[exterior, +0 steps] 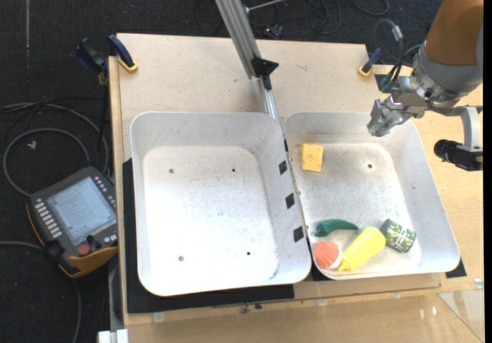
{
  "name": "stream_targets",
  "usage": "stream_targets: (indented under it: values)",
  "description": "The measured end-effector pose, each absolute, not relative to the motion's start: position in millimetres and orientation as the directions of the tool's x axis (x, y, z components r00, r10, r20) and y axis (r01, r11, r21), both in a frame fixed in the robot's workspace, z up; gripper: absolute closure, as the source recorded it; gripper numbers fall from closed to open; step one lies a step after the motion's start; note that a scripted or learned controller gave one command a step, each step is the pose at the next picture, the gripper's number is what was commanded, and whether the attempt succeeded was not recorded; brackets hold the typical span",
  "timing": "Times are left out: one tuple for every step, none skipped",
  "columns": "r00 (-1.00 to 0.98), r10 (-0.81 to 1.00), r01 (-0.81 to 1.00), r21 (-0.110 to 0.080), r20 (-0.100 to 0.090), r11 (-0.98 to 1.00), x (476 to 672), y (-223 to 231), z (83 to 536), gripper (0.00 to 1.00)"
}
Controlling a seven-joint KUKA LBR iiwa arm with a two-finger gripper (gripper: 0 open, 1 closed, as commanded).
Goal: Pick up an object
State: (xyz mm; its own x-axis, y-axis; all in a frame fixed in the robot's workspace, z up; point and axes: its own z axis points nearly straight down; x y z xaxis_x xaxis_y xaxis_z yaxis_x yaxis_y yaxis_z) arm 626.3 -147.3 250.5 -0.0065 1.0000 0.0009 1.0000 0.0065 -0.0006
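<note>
Gripper (382,124) first: from my seat I see it hanging over the far right corner of the right bin (430,180), pointed down and a little left, with nothing between its tips; whether it is spread or pressed together I cannot tell at this angle. Reading from the left, a pendant (74,214) lies on the dark floor beside the bench (192,80), its cable looping away. Next comes the left bin (146,149), with a slanted metal pole (234,14) crossing above its far edge toward the seam between the bins. In the right bin, a yellow block (312,157) sits near the far left side, well apart from the gripper. Along the near edge, I see a red ball (327,254) touching a yellow bottle (363,247), a green piece (336,226) just behind them, and a green can (399,236) just right of the bottle. The arm (453,34) enters from the upper right, its orange band above the grey wrist, bending down toward the bin corner.
</note>
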Motion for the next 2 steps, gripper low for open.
stream_targets:
  values:
    - [-0.007, 1.000, 1.000, -0.001, 0.002, 0.007, 614.1, -105.7, 247.2, 1.00]
    - [-0.007, 1.000, 1.000, -0.001, 0.002, 0.007, 603.4, -63.1, 248.1, 1.00]
